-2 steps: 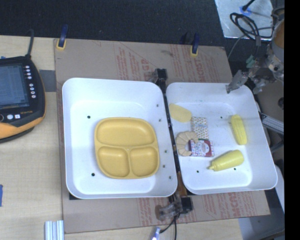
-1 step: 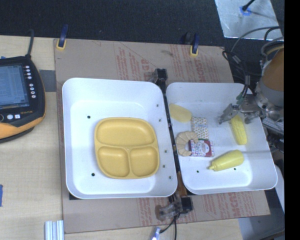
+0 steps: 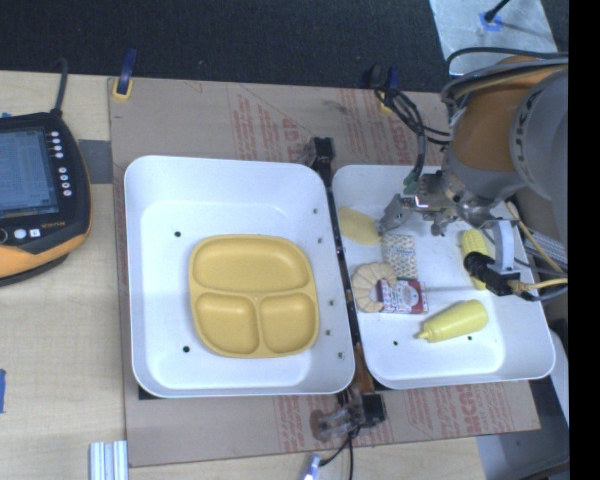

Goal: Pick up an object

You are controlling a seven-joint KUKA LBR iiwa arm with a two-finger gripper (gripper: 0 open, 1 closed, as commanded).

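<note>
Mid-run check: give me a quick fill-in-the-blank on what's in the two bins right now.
1. The yellow divided tray lies in the ____ bin.
2. That tray has ____ compartments.
3. The yellow mustard bottle lies in the ____ bin.
4. The gripper hangs over the ____ bin.

Missing words: left; three; right; right.

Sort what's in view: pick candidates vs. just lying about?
Job:
- end effector, over the right bin
- yellow squeeze bottle
- red-and-white packet
- patterned packet
- round cracker
- pale yellow piece

Lying about:
- yellow divided tray in the left bin
- teach pendant
</note>
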